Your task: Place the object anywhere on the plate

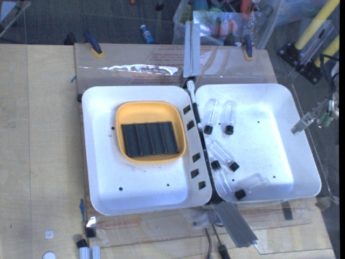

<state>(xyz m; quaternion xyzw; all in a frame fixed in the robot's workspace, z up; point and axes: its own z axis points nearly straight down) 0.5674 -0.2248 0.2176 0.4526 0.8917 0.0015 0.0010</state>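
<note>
You are at the very start here, as far as the layout tells: the yellow rounded-square plate (151, 131) with its dark ribbed insert sits in the left white bin (102, 188) and carries no vial, so nothing has been delivered yet. The candidates, several clear plastic vials with black caps, all lie in the right white bin (291, 161). Two of them, the upper pair (218, 116), lie side by side near the divider, long axes running roughly up and down the view, caps toward the near edge. A third vial (223, 156) lies below them on a diagonal, its cap toward the lower right. A fourth vial (249, 186) lies near the bin's front corner, its axis tilted close to horizontal, with the cap at the left end. The gripper (306, 122) hangs at the right rim of that bin, well apart from every vial and with nothing between its fingers; at this size you cannot tell whether they stand apart or together. Everything remains for you: choose a vial, close across its narrow width, lift it, carry it over the divider and set it on the plate.
</note>
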